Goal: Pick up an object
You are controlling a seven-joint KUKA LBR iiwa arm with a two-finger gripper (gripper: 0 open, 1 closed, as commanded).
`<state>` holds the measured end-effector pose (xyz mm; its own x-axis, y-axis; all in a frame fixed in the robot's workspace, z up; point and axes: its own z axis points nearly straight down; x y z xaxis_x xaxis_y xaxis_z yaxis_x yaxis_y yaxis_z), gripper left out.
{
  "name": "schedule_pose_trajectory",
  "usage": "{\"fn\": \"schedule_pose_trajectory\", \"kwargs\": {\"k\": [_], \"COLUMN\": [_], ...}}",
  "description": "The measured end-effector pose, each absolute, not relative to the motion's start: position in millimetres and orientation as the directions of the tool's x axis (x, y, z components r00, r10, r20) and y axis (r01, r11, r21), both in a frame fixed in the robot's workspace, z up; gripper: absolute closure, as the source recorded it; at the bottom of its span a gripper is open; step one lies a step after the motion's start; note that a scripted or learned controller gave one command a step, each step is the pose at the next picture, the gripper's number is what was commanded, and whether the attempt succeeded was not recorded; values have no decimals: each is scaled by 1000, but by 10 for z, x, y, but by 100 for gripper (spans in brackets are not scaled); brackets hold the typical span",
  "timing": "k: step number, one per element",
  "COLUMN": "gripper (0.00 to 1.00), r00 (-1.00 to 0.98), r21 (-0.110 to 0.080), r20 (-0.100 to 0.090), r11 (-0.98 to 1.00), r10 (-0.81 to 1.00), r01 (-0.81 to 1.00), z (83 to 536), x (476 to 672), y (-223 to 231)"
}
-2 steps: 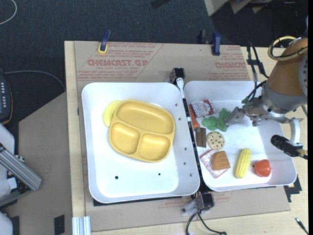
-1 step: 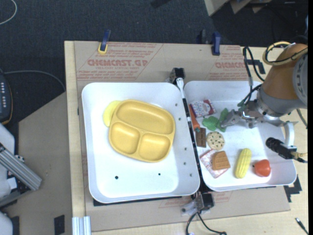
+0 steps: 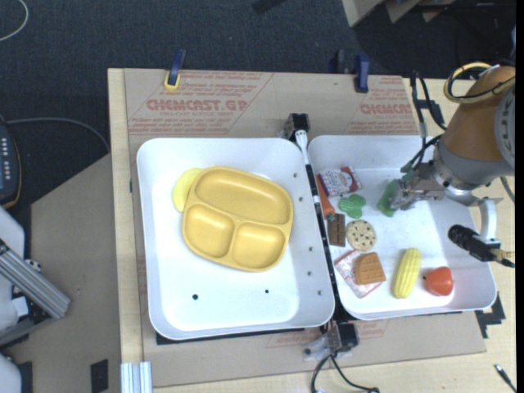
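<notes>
Green object (image 3: 390,196), right bin (image 3: 471,301): gripper (image 3: 403,193) low at it.
Fingers' state cannot be told; centre over it, clear of green leaf piece (image 3: 352,205), before lifting.

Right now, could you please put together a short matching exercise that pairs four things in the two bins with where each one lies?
Things:
1. yellow divided tray
2. corn cob
3. round cookie
4. orange-red tomato

Places:
A. near the front right corner of the right bin
B. in the left bin
C. in the right bin, between a cracker and the tomato
D. in the right bin, just in front of a green leafy piece

Pairs: 1-B, 2-C, 3-D, 4-A
</notes>
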<state>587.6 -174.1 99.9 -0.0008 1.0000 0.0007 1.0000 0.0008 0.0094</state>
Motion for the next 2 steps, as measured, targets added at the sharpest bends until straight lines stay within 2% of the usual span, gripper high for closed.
{"fn": "schedule_pose_trajectory", "kwargs": {"k": [1,2], "gripper": [100,100], "r00": [-1,-1], "r21": [0,0], "r20": [0,-1], "r11": [1,1], "r10": [1000,1000], "r01": [1000,1000], "z": [1529,2097], "x": [5899,5894], "y": [-1811,-1787]}}
